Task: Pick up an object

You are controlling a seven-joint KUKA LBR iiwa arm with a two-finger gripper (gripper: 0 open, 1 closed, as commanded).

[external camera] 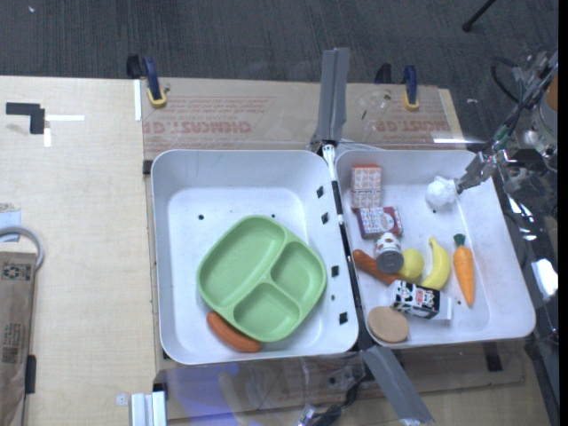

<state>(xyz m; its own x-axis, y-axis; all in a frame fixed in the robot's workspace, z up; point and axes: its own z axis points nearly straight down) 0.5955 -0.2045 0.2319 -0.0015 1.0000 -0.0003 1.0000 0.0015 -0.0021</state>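
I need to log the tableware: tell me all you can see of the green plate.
The green plate is a pale green, plastic-looking tray with rounded corners, split by raised ridges into three compartments. It lies flat, turned askew, in the left white bin. An orange sausage-like item sits against its near edge.

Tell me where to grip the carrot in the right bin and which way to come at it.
Grip the carrot across its thick upper part just below the green top, descending from above. It lies flat, pointing along the bin's length, with bare floor on its right; the banana sits close on its left, so the pincer would probably need care there.
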